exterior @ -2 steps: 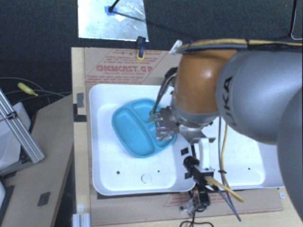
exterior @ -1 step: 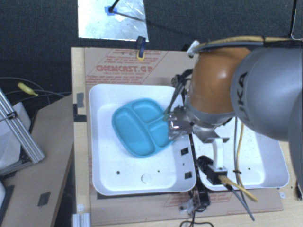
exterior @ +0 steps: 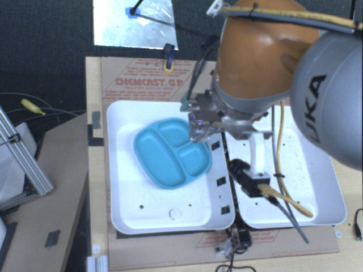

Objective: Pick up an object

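Smooth matt blue plastic tray, glossy white plastic bins, matt brown cardboard, crinkled shiny foil sheet

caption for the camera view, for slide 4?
KUKA arm's gripper poised at the right edge of a blue divided plate lying in the left white bin.
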Robot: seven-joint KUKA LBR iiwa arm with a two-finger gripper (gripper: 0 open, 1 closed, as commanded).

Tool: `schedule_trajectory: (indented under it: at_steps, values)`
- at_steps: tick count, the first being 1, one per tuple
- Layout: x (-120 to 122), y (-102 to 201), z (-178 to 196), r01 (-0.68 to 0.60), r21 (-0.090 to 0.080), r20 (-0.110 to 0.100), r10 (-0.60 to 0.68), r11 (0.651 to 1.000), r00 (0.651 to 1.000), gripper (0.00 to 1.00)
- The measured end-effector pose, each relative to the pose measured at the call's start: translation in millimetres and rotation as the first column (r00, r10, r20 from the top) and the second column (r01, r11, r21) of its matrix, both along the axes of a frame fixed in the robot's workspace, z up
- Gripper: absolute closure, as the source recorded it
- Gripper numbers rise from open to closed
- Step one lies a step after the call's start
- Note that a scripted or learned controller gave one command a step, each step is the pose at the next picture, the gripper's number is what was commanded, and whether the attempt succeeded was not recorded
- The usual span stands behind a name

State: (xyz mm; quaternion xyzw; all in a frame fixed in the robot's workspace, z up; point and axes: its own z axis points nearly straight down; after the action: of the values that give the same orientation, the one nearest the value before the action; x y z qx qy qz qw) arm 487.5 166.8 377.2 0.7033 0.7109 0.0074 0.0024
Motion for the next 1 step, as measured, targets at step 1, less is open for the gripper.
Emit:
schedule_trajectory:
  at_steps: [1]
  values:
    - [-3.1, -48.7, -170.8, 0.015, -0.012, -0.028, -0.016, 1.0, 0.999, 1.0]
